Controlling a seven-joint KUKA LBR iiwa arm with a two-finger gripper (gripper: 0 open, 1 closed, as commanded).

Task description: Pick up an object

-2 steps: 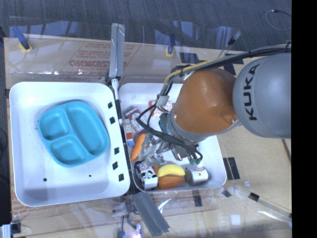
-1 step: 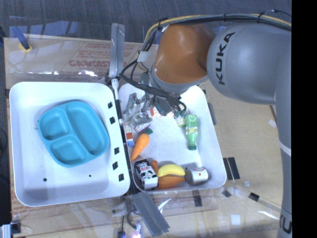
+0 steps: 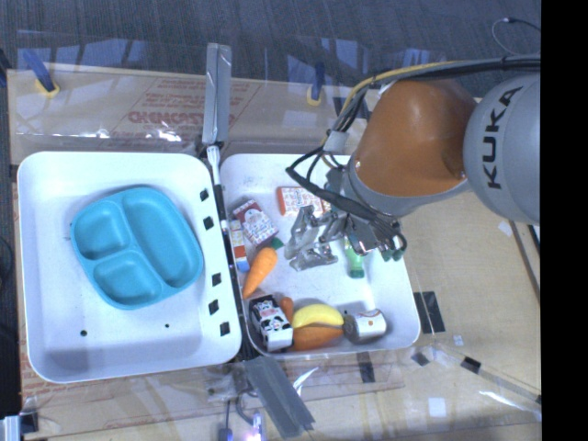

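Note:
My gripper [image 3: 310,244] hangs over the middle of the right bin [image 3: 400,288], fingers open, nothing between them. Just left of it lies an orange carrot [image 3: 262,266]. A green bottle [image 3: 355,263] lies close on its right, partly under the wrist. Two red-and-white packets [image 3: 250,217] [image 3: 294,198] lie toward the bin's back. Along the front wall are a black-and-white carton [image 3: 269,322], a yellow banana [image 3: 317,315] on top of an orange piece [image 3: 317,337], and a small white and red can [image 3: 369,324].
The left bin [image 3: 46,338] holds a blue divided plate [image 3: 138,246]. The arm's orange band and grey body [image 3: 413,145] hang over the right bin's back right corner. A divider with black marks [image 3: 216,265] separates the bins.

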